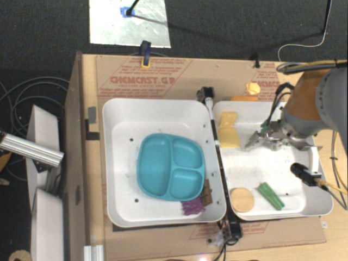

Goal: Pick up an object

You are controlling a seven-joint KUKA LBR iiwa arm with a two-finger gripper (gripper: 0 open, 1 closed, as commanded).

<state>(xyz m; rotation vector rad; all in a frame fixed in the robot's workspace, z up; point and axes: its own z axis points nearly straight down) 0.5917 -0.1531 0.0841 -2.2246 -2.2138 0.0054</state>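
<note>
1. Starting at the left, the left bin (117,162) holds a teal divided plate (171,166) lying flat near its middle, with three compartments facing up.
2. A small purple object (191,206) sits at the bin's near edge, just beside the plate's lower right corner, with a dark brown piece (207,193) touching it on the right.
3. The right bin (283,165) stands against the left bin, the two rims meeting along a central divider.
4. A pale yellow block (228,130) lies in the right bin's upper left area, close to the divider.
5. A round tan disc (242,199) rests near the bin's lower left corner; a green stick-shaped object (271,196) lies tilted just to its right, apart from it.
6. The gripper (260,139) hangs low over the bin's upper middle, right of the yellow block. Nothing is visible between its fingers; their spread cannot be made out.
7. The grey arm (331,99) with its orange band (303,95) enters from the right.
</note>
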